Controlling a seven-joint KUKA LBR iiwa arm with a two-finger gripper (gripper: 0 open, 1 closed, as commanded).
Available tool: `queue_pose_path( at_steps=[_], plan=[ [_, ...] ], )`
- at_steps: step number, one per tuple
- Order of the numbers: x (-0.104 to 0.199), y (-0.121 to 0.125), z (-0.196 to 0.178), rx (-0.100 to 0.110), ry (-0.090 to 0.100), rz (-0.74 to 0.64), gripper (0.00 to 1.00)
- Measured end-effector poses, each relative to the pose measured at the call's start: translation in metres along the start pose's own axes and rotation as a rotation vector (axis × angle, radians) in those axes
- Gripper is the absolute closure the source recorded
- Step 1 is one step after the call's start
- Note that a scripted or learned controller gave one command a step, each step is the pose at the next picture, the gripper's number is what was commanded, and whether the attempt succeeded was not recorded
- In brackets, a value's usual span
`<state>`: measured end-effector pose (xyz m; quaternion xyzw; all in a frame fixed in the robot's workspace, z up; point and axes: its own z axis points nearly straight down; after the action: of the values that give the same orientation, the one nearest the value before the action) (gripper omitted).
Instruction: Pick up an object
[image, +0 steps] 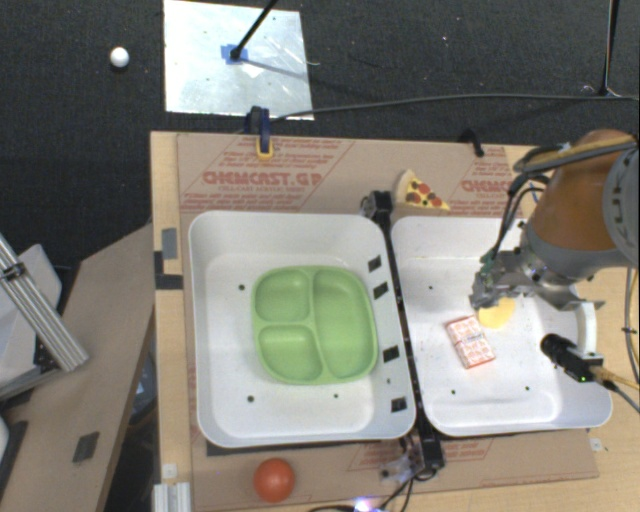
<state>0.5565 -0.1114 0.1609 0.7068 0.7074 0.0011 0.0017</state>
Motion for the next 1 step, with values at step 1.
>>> queue_pose_path(
  at_steps=[1],
  plan=[
    [0.0004, 0.0023, -0.0433, -0.002, 0.000, -0.003, 1.00]
  ],
)
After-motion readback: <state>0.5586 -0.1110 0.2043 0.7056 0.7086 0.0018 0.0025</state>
